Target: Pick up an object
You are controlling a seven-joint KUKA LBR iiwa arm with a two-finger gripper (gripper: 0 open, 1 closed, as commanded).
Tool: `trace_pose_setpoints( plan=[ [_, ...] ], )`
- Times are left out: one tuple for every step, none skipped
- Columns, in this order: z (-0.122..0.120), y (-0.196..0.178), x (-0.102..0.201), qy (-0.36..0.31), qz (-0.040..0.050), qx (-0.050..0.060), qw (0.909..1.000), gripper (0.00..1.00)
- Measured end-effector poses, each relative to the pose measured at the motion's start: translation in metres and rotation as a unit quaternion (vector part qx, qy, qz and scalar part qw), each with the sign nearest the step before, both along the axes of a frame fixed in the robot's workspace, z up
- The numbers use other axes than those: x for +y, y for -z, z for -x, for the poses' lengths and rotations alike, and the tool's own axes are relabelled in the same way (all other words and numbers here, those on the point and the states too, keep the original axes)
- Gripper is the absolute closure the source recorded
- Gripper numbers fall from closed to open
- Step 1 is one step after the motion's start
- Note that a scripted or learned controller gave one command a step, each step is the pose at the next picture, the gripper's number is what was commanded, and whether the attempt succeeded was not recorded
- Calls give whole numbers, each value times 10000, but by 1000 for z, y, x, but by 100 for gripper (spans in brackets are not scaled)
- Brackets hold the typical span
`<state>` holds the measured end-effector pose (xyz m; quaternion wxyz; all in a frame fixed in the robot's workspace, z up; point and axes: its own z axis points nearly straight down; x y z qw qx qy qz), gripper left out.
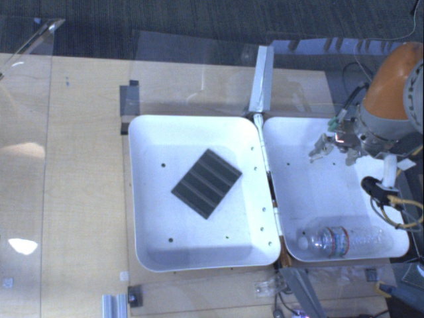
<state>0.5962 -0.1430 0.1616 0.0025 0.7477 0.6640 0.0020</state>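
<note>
Over right bin (291, 177): claw (336, 148) above bottle (338, 240).

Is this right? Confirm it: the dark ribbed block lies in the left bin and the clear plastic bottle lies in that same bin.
Not quite. The camera view shows the dark ribbed block in the left bin, but the clear plastic bottle lies in the right bin, along its near edge.

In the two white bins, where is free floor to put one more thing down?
Left bin: bare all around the dark ribbed block at its middle, widest along its left wall. Right bin: bare in its middle and left part; crowded along the near wall by the plastic bottle, and under the gripper at its far right.
</note>
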Motion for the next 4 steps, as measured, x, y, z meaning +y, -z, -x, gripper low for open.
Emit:
trace_pose_setpoints(
  plan=[
    [42, 72, 55, 834, -11, -23, 9965, 0],
    [-42, 63, 42, 387, -5, 1, 9993, 0],
    [9, -11, 2, -109, 0, 1, 9999, 0],
    [40, 68, 57, -258, -7, 6, 9997, 0]
  ],
)
